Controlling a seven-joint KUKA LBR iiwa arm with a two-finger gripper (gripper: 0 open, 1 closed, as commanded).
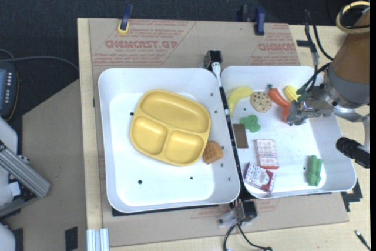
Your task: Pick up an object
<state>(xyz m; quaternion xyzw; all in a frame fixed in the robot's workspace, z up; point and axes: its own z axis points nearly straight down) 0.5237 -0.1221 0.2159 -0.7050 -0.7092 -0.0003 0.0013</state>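
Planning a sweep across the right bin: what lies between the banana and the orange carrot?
In the camera view, a round cookie sits between the banana and the carrot, close to both, in the right bin.

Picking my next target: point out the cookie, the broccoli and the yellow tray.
cookie (260, 101), camera view, centre of its speckled face
broccoli (251, 123), camera view, middle of the green head
yellow tray (171, 107), camera view, floor of the large compartment

Open floor (294, 153) – toys around
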